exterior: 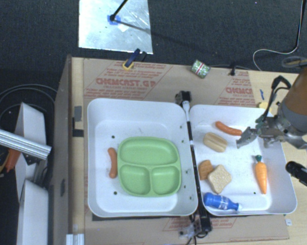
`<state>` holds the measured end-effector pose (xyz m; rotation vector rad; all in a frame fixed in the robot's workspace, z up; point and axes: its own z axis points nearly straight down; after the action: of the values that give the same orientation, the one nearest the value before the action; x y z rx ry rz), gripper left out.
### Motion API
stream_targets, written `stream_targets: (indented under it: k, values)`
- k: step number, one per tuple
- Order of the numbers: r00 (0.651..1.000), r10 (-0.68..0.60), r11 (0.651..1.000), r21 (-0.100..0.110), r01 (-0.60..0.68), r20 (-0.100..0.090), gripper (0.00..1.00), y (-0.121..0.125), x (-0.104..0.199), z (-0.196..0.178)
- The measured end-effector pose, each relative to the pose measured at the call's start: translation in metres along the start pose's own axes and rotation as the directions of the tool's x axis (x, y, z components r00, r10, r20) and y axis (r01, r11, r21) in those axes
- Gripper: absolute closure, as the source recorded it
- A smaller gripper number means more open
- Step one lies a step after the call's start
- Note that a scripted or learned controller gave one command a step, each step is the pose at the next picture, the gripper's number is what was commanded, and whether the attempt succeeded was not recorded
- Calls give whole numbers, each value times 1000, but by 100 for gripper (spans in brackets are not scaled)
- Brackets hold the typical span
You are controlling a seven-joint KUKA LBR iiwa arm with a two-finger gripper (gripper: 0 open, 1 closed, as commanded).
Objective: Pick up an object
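Two bins (95, 142) hold toy food; the gripper (251, 136), spread wide, hovers holding nothing beside a sausage (228, 128).

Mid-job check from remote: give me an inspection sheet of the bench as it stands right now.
Surface: two white bins side by side, left bin and right bin, on printed cardboard.
Job's things: right bin holds a hot dog sausage, bread roll, cookie, bread slice, carrot, blue bottle. Left bin holds a green divided plate and a second sausage.
Clutter: small green can and yellow clip on the cardboard.
Grippers: gripper over the right bin, nothing between its fingers.
Cables: white cable top right; black cables at left.
Surroundings: dark carpet, metal sheet.
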<state>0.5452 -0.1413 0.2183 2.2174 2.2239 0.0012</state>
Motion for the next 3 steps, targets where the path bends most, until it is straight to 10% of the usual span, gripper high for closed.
stream_targets:
  k: [1,2,3]
  values:
    - [1000,3,1000,2,-3,1,0,-6,-66,74]
    - [1000,2,1000,0,-2,0,0,-10,-65,134]
    - [1000,1,1000,-3,-1,1,100,-9,-65,124]
